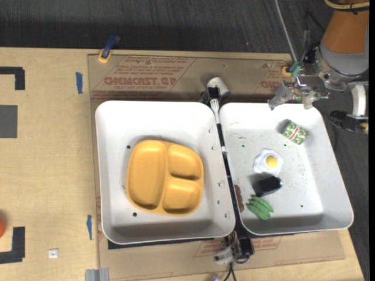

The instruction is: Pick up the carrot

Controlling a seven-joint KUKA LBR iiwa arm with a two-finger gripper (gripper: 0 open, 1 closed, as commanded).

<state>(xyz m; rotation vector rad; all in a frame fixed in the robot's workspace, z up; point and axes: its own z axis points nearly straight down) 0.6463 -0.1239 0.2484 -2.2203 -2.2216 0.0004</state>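
A cut-off orange thing, perhaps the carrot (pixel 2 228), lies at the worktop's (pixel 47 157) left edge; its axis is unreadable. The gripper (pixel 293 95) hovers over the right bin's (pixel 334 198) back rim, state unclear. 2 bins, 4 items inside right.

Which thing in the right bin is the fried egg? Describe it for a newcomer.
Look in the right bin, near its middle. The fried egg is a flat white piece with a yellow yolk, just above a black object; no neighbour shares that white-and-yellow look.
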